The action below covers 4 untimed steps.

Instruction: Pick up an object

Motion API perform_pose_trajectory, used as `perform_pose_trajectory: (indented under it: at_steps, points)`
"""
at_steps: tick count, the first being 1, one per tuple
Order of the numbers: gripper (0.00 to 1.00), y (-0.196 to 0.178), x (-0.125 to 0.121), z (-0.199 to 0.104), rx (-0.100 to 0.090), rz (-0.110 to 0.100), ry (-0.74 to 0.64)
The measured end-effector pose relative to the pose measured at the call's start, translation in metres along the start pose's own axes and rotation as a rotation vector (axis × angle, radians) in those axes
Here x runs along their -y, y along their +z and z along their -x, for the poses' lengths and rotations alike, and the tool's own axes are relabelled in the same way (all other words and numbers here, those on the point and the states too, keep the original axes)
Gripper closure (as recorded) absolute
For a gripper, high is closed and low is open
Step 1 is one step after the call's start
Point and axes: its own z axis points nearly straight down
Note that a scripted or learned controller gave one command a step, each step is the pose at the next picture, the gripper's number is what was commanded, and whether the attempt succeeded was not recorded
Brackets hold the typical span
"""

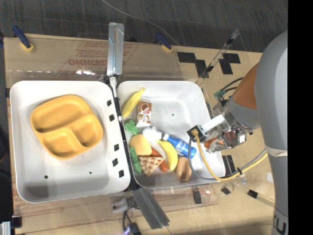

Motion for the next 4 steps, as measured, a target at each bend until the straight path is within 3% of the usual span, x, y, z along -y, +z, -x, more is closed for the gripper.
perform_pose_trajectory:
  at_steps: [1,2,3,4]
  points:
    - [1.00,-0.287,0.005,-0.022,-0.018,0.011,-0.038]
    - [1.00,-0.116,0.030,0.008,-0.001,0.004,-0.243]
    - [1.00,-0.129,0.005,0.025,-0.010,0.009,0.045]
    - [1.00,-0.017,0.029,0.018,-0.001,0.002,0.013]
